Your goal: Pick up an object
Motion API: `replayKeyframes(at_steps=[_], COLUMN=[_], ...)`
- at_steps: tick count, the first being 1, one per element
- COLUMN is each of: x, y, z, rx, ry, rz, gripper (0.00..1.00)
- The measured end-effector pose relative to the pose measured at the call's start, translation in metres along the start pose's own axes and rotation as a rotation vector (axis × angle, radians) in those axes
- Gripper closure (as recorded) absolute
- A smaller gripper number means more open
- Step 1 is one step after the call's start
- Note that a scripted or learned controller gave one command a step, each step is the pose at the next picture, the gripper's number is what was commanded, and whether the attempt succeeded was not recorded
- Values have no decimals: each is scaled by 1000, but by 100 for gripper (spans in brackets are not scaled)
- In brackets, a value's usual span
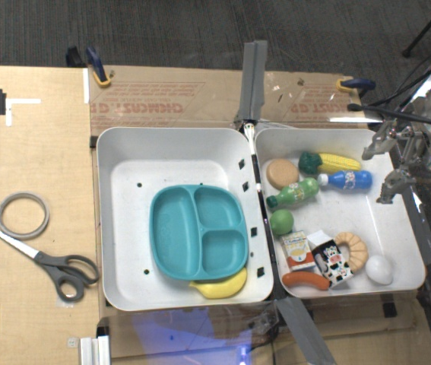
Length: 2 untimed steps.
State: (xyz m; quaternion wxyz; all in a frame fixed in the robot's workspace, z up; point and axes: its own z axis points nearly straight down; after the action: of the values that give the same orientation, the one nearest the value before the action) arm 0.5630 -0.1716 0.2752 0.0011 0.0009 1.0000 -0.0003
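The right bin (pixel 405 226) holds several toy foods: a corn cob (pixel 331 160), a blue bottle (pixel 349 179), a tan bun (pixel 282 173), a green bottle (pixel 294 195), a green ball (pixel 281 221), a juice carton (pixel 297 249), a cow-patterned carton (pixel 331 262), a croissant (pixel 353 249), a white egg (pixel 379 269) and a red sausage (pixel 305 280). My gripper (pixel 379 173) hangs over this bin's right side, just right of the blue bottle. It is open with nothing between its fingers.
The left bin (pixel 116 204) holds a teal divided plate (pixel 198 230) with a yellow banana (pixel 219 286) at its near edge. Scissors (pixel 55 265) and a tape roll (pixel 23 214) lie on the wooden bench to the left.
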Motion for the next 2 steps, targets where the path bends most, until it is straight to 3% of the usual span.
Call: replayKeyframes(at_steps=[1, 2], x=[-56, -75], y=[-20, -7], z=[137, 184], rx=[0, 0], ry=[0, 13], rz=[88, 146], gripper=[0, 0])
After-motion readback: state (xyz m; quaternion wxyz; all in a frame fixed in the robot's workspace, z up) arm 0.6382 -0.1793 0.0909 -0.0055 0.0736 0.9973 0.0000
